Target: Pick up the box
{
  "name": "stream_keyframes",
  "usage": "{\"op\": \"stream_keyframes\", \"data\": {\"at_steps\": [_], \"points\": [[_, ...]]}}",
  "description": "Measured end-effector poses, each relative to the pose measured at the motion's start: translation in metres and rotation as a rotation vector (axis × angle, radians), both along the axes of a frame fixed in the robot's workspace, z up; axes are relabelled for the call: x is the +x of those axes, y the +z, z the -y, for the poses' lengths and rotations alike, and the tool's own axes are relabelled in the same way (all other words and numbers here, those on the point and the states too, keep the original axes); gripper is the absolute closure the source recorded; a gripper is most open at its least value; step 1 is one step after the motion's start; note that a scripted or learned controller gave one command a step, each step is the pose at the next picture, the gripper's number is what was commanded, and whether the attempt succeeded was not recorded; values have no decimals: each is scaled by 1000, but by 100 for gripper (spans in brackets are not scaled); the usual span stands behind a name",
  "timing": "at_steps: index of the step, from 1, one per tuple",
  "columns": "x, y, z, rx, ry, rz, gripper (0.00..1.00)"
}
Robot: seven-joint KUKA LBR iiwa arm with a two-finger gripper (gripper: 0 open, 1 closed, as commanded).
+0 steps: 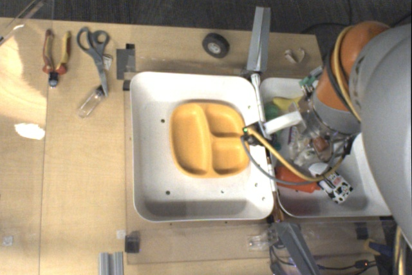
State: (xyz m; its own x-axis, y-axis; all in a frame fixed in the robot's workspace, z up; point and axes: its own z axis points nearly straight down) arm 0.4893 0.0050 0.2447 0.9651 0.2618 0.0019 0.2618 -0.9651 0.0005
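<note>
Right bin (360, 203) — box (339, 187) just below pincer (309, 146); pincer's grip impossible to tell

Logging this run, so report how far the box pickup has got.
Done: the arm has reached over the right bin, its wrist low among the cluttered items there. In hand: nothing that can be confirmed; the gripper is buried in clutter and no box is seen held. Left: grasping and lifting the box. The left bin holds a yellow divided tray.
</note>
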Motion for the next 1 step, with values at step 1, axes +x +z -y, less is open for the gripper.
{"op": "stream_keyframes", "data": {"at_steps": [1], "points": [[-1, 19, -16, 0, 306, 1, 100]]}}
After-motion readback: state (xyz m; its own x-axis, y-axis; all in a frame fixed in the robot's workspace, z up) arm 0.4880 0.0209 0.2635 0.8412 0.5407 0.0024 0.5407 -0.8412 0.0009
